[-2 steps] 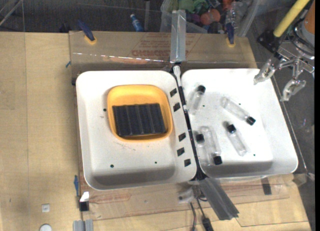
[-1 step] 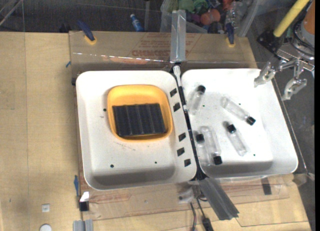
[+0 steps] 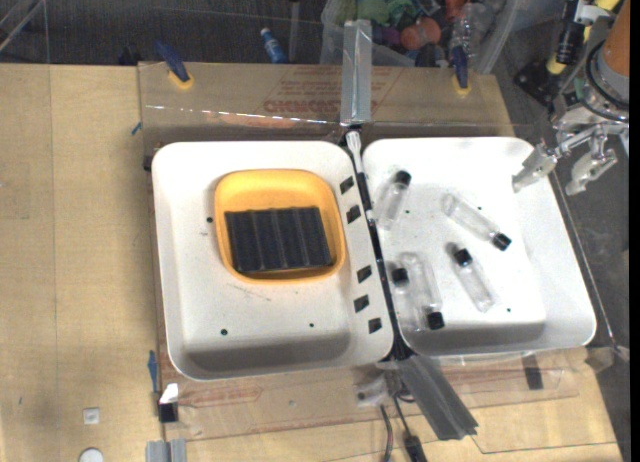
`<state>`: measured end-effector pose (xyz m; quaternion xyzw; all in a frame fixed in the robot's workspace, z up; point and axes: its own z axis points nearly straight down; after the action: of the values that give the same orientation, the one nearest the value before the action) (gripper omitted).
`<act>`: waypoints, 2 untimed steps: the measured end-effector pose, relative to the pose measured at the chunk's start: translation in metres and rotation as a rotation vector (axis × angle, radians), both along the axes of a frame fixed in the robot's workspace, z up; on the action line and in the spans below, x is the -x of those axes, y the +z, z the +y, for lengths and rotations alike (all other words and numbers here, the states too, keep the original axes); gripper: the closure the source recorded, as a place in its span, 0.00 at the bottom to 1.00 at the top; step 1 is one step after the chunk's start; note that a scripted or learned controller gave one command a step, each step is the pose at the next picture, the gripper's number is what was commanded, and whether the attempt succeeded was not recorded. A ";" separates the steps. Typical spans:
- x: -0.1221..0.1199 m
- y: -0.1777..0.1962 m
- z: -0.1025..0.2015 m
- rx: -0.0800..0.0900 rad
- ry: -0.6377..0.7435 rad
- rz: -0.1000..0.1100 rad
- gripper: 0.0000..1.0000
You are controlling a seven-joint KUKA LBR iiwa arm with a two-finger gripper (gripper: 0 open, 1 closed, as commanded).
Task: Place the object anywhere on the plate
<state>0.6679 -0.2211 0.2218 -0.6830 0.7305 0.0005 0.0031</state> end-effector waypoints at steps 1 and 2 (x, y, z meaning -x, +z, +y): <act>0.000 -0.010 0.000 0.000 0.329 0.001 0.00; 0.000 -0.005 0.006 0.002 0.716 -0.003 0.00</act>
<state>0.6677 -0.2148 0.2173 -0.8956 0.4448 0.0000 0.0031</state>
